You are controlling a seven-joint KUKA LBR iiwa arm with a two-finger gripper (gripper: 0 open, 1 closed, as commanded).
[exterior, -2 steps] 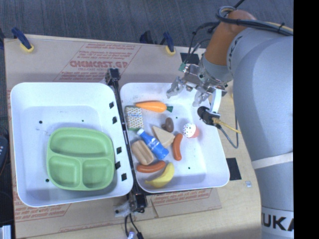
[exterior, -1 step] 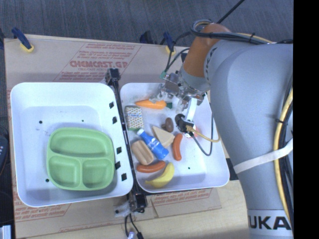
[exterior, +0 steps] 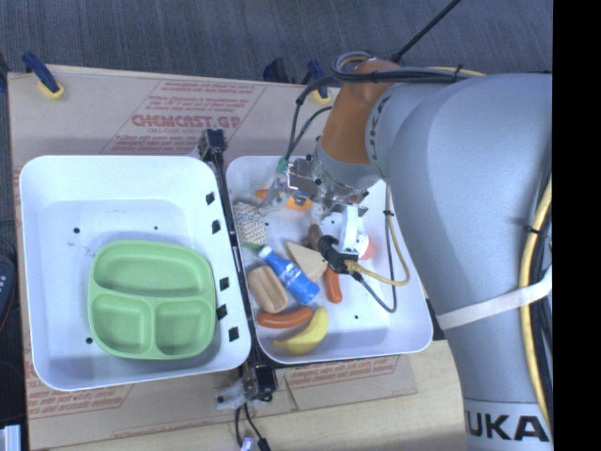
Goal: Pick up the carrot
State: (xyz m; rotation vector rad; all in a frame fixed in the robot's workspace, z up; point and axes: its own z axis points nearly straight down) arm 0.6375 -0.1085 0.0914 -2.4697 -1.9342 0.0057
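Gripper [exterior: 299, 186]: low over the far end of the right bin [exterior: 380, 319]; I cannot tell whether it is apart or together.
Carrot [exterior: 333, 287]: probably the short orange stub mid-bin, just beside the blue bottle [exterior: 289, 276] and apart from the gripper.
Approach: descend straight and close across its narrow width, clear of the bottle.
Surfaces: the carrot is smooth and tapered, the banana [exterior: 305, 332] curved and glossy, the bin slick.

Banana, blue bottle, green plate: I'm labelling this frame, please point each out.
banana [exterior: 306, 334], camera view, middle of its yellow curve.
blue bottle [exterior: 293, 280], camera view, its blue body.
green plate [exterior: 141, 272], camera view, bare large compartment.
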